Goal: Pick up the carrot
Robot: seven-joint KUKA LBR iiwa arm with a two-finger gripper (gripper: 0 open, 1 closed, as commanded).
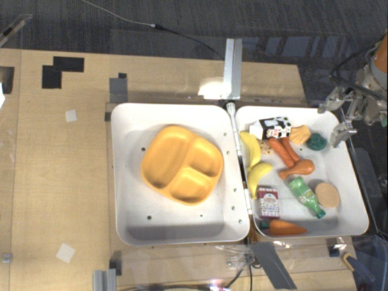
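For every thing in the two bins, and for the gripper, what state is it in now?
carrot: lying flat at the right bin's near edge, not held.
green bottle: lying on its side.
red carton: lying flat.
bananas: lying by the divider.
yellow tray: resting in the left bin, upright.
gripper: over the right bin's far right corner, apart from the carrot.

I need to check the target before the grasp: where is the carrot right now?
The carrot lies in the right bin, along its near wall, just below the small red box and the green bottle.
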